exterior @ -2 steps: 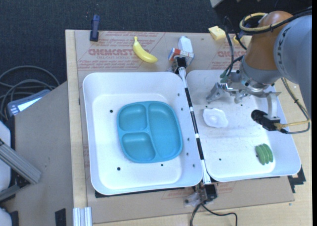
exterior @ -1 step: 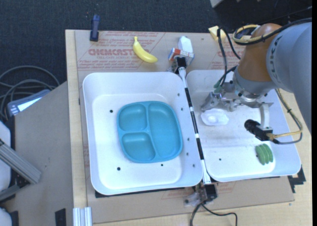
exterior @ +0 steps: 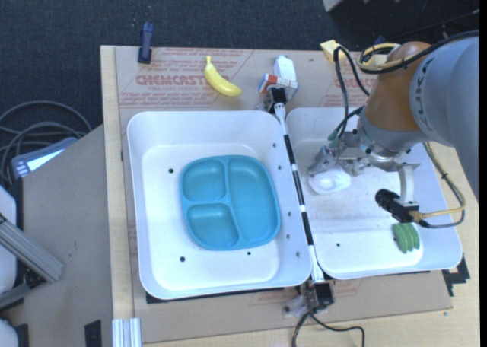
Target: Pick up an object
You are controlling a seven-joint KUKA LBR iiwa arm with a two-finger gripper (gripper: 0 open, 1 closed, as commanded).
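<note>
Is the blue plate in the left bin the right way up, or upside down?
Right way up: the blue plate shows its three hollow compartments facing the camera.

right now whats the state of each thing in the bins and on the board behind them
blue plate: flat in the left bin, compartments bare
white object: in the right bin, under the end effector
green object: right bin, lying apart
banana: on the board behind the bins

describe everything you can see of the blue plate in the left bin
The blue plate is a rounded-rectangle tray, plastic by its look, split into three compartments: two on its left side, one long one on its right. It lies flat, slightly turned, near the middle of the left bin, touching only the bin floor.
</note>
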